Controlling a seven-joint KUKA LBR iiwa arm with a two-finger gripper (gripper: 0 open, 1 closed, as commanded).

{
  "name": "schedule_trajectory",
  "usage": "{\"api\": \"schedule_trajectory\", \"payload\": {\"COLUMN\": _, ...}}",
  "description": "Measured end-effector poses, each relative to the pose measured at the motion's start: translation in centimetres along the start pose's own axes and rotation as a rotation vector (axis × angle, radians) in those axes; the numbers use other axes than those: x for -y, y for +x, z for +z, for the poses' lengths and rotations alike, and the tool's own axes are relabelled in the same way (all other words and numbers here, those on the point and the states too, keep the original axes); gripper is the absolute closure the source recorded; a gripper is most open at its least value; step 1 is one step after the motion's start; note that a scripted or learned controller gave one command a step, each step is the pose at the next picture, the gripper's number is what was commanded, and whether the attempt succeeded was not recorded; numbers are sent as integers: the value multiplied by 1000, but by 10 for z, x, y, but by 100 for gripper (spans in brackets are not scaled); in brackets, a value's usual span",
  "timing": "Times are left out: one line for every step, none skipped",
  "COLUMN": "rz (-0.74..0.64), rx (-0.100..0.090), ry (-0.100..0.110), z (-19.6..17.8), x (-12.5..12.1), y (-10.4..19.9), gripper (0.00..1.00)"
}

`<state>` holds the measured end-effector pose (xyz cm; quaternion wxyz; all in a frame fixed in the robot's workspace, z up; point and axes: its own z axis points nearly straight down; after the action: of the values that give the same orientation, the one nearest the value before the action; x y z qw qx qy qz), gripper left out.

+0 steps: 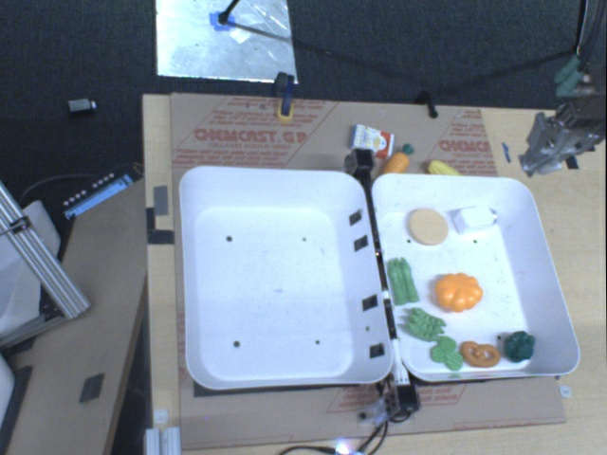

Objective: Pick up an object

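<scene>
While the gripper (548,154) sits off past the right bin's (545,254) upper right corner, over the surface (313,126), nothing is between its fingers that I can see; can't tell if they're apart or together, too small and blurred.

Count: two white bins side by side. Left bin (204,282) has zero objects in it.

Right bin holds seven pieces:
- one tan round disc (428,227), near the top
- one white blocky piece (472,219) just right of the disc
- one orange pumpkin (458,292) around the middle
- one green pod bundle (402,281) by the left wall
- one green leafy piece (425,325) below the pods
- one smaller green piece (444,352) touching a brown pretzel-like ring (480,354), which I'm counting as one
- one dark green broccoli-like piece (518,346) in the lower right corner

Outside the bins, on the surface just above the right bin: one small white and red carton (371,139), one orange carrot (395,162), one yellow piece (442,169). Three total, all well apart from the gripper.

One yellow clamp (284,98) at the surface's top edge, one silvery sheet (225,25) on the dark floor above it.

Closest bin item to the gripper is the white blocky piece, still clearly apart from it.
</scene>
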<state>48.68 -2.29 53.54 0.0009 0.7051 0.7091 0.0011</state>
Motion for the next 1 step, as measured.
{"api": "schedule_trajectory", "payload": {"rz": -1, "rx": 0, "ry": 0, "z": 0, "x": 0, "y": 30, "gripper": 100}}
